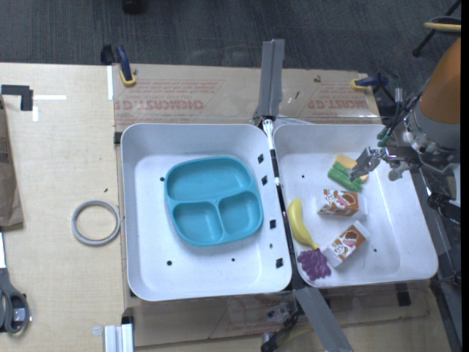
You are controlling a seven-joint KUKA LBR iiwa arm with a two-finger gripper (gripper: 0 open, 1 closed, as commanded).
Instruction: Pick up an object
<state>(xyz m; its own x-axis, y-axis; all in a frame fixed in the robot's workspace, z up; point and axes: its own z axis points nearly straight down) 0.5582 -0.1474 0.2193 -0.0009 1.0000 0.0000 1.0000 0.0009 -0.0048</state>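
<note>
The robot's hand (364, 165) hovers at the green-and-yellow toy (344, 171) in the right bin (410, 248), its grip state unreadable. The toy (probably light, rigid, slick plastic) looks best pinched across its narrow width, mid-body.

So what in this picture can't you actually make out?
- End effector: too small and blurred in the camera view to tell whether it grips anything.
- Green and yellow item: partly covered by the end effector, so its identity is unclear.
- Two small cartons: print too small to read.
- Scissors: cut off by the left edge.
</note>
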